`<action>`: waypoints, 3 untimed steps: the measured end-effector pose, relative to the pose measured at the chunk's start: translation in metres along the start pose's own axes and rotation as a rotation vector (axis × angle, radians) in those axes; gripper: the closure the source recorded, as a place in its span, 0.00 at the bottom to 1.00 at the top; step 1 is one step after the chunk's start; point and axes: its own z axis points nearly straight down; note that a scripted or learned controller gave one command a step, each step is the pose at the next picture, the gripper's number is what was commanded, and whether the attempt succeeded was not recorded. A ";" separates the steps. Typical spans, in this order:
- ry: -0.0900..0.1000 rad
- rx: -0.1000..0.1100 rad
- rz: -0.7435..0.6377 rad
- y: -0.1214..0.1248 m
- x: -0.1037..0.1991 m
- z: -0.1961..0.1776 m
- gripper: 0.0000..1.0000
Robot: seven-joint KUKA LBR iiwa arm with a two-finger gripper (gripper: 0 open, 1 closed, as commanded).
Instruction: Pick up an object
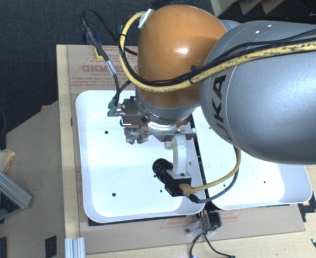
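Camera view: arm (265, 85) over left bin (101, 165); cannot tell the jaws' state.

Dark blue-grey carpet (34, 20) around a tan wooden bench (71, 74) — aluminium rail (7, 190) at left.

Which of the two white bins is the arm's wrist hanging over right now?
The left bin. The orange wrist band and the hardware below it sit above that bin's floor, while the right bin lies mostly under the grey arm link.
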 end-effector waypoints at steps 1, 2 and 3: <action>-0.002 -0.005 0.011 0.002 -0.091 -0.075 1.00; -0.005 0.016 -0.006 0.027 0.005 0.022 1.00; 0.001 -0.003 0.001 0.000 -0.018 -0.066 1.00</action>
